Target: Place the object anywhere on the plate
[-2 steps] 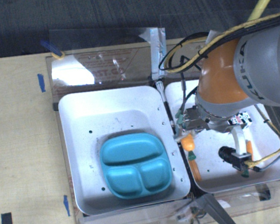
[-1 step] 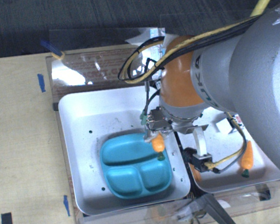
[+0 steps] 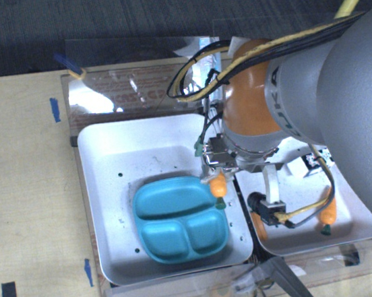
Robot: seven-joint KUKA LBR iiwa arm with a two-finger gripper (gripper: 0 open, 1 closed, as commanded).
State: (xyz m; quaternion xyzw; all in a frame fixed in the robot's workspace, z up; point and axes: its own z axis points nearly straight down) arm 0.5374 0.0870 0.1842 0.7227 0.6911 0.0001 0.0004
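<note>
A blue divided plate [image 3: 181, 224] lies in the left white bin [image 3: 110, 188], toward its front. A small orange toy carrot [image 3: 217, 187] with a green tip hangs just over the plate's right rim. My gripper [image 3: 213, 177] comes down from the grey and orange arm directly above and is shut on the carrot's upper end. The carrot's green end points toward the front of the bin. The arm's wrist hides the back right corner of the left bin.
In the right bin [image 3: 359, 227] lie a second orange carrot [image 3: 328, 214], another orange piece [image 3: 259, 227] by the dividing wall, and a white object [image 3: 304, 165]. Black and yellow cables loop off the arm over that bin.
</note>
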